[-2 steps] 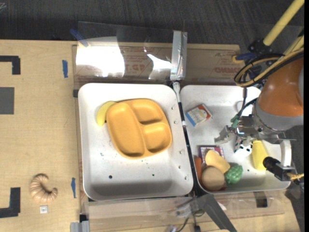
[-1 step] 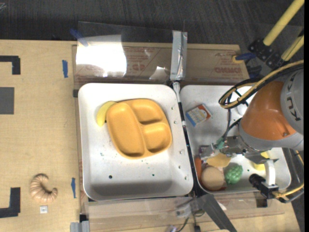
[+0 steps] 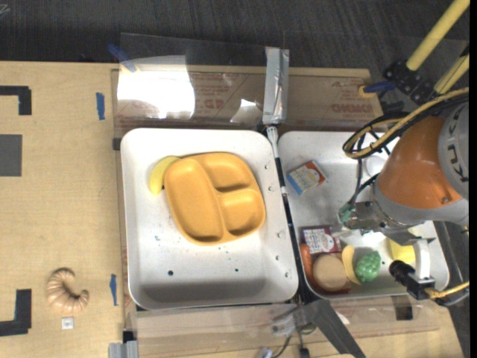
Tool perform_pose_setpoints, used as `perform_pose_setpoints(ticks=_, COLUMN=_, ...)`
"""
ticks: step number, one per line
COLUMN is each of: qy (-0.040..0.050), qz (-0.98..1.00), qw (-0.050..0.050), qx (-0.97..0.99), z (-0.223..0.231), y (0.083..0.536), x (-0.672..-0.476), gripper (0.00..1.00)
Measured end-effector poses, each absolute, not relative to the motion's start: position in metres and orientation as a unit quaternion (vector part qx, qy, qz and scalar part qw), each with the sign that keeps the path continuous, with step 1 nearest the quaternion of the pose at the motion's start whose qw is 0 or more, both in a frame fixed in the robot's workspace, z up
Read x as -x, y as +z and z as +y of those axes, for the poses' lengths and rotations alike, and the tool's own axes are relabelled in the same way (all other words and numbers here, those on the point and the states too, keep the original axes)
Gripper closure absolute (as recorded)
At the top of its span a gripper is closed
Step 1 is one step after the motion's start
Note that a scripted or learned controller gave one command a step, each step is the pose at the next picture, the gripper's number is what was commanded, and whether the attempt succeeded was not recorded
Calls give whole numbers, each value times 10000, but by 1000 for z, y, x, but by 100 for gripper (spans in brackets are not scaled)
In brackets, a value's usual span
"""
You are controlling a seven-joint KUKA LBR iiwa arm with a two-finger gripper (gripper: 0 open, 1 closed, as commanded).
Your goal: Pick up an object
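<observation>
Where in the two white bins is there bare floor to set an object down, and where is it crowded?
Left white bin: bare floor in front of and left of the orange divided plastic tray.
Right white bin: bare floor between the small white carton and the grey-and-orange arm.
Crowded: the right bin's near edge, with the brown round bun, green ball and red-white packet.

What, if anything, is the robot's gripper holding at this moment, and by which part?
It cannot be told. The arm hangs over the right bin and covers its gripper, so no object can be seen in a hold.
</observation>
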State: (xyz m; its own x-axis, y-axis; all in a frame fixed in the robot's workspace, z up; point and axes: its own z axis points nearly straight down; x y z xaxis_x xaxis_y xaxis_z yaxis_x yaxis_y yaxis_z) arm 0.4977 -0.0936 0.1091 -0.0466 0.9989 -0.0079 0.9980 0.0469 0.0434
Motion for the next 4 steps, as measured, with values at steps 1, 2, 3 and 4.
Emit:
perform_pose_setpoints(ticks=1, qy=20, qz=7093, qw=7, qx=-7049, z=-40, y=186, x=-481, gripper=100)
perform_pose_setpoints(ticks=2, qy=10, qz=8160, qw=18, qx=-5781, z=-30, y=220, x=-480, gripper=100)
perform_pose_setpoints(ticks=3, qy=1, qz=6976, qw=6, qx=-7165, z=-29, y=233, x=-485, gripper=100)
perform_pose_setpoints(ticks=4, qy=-6, qz=7445, qw=-14, qx=-6676, z=-31, y=205, x=-479, gripper=100)
